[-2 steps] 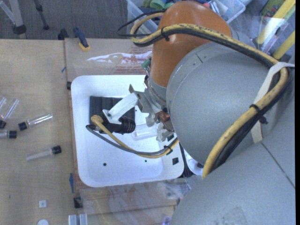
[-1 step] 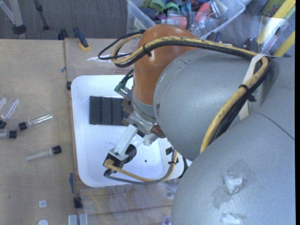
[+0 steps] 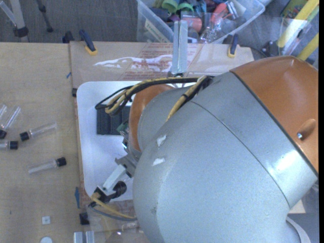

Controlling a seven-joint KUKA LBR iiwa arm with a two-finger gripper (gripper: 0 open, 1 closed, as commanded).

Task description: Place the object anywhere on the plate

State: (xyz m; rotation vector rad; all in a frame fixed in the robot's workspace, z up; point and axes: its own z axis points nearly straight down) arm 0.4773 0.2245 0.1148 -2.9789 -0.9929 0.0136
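Gripper (image 3: 107,119) low over white bin (image 3: 88,135)

The arm (image 3: 223,171) is showing a big, rounded grey shell with small white chips. An orange band (image 3: 288,95) with one small screw is wrapping it. Yellow and black cables (image 3: 126,95) are running along a black block.

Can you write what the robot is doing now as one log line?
grey and orange robot arm: over shallow white bin | plate: hidden | grasp: cannot tell
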